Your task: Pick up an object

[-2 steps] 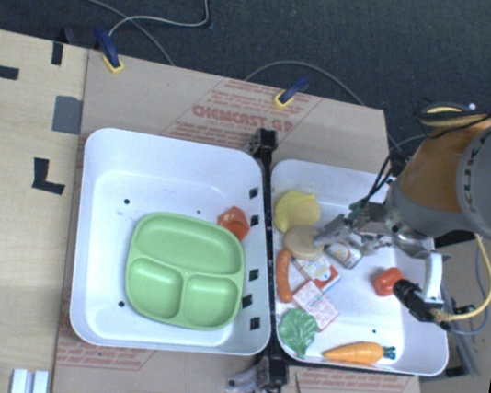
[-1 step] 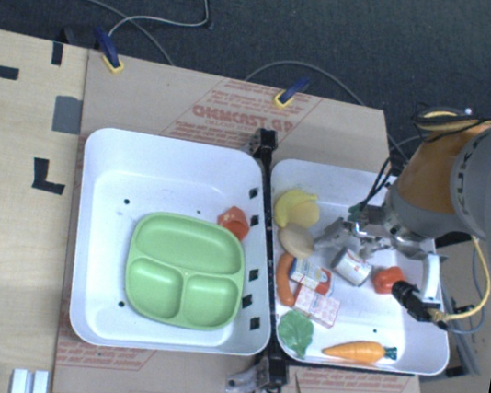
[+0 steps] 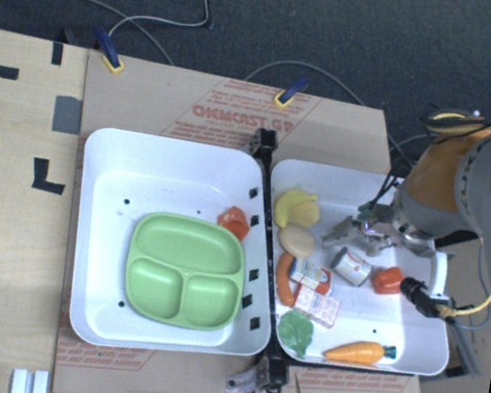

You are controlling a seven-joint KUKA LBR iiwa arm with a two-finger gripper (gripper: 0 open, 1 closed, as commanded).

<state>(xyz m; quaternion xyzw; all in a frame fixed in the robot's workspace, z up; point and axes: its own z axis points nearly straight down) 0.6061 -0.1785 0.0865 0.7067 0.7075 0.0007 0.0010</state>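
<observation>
My gripper (image 3: pixel 359 240) hangs over the middle of the right bin (image 3: pixel 430 348), its fingers spread open with nothing between them. Just below it lies a small silver can (image 3: pixel 351 270), and a red block (image 3: pixel 387 280) sits to the can's right. Left of the gripper are a yellow fruit (image 3: pixel 296 208) and a beige egg-shaped piece (image 3: pixel 296 240). Lower down lie an orange sausage (image 3: pixel 285 280), a red and white packet (image 3: pixel 312 297), a green leafy piece (image 3: pixel 295 332) and a carrot (image 3: pixel 359 352).
The left bin (image 3: pixel 109 177) holds a green divided tray (image 3: pixel 185 270) and a small red-orange piece (image 3: pixel 235 222) by the divider wall. The grey arm with its orange band (image 3: pixel 436 172) covers the right bin's upper right corner. Cables run across the dark floor behind.
</observation>
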